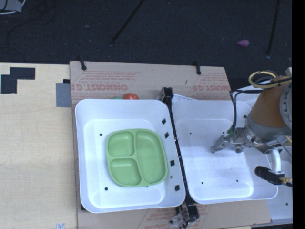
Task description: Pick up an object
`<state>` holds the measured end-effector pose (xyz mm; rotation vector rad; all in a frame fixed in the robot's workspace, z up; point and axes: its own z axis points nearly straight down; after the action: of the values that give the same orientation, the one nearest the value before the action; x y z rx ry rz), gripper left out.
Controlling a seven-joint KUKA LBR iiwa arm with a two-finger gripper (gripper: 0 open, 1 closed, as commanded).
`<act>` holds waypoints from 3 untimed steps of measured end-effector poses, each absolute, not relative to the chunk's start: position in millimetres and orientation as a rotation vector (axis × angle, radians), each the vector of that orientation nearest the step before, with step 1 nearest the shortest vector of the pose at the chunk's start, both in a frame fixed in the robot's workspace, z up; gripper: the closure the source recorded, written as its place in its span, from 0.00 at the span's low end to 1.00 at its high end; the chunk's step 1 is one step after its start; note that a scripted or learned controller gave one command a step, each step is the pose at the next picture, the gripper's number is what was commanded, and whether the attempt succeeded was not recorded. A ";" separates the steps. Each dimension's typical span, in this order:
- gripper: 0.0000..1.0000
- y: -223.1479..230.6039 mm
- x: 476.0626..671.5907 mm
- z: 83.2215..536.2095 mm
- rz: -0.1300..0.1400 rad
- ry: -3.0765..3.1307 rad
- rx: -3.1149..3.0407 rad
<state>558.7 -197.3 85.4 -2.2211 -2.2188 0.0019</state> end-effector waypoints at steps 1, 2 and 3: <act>1.00 -198.0 559.3 98.3 0.001 -2.217 -2.224; 1.00 -195.4 553.1 158.3 -0.002 -2.223 -2.222; 1.00 -189.8 553.5 219.4 -0.002 -2.225 -2.221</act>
<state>553.5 -189.8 219.4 -2.2215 -2.2249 -0.0021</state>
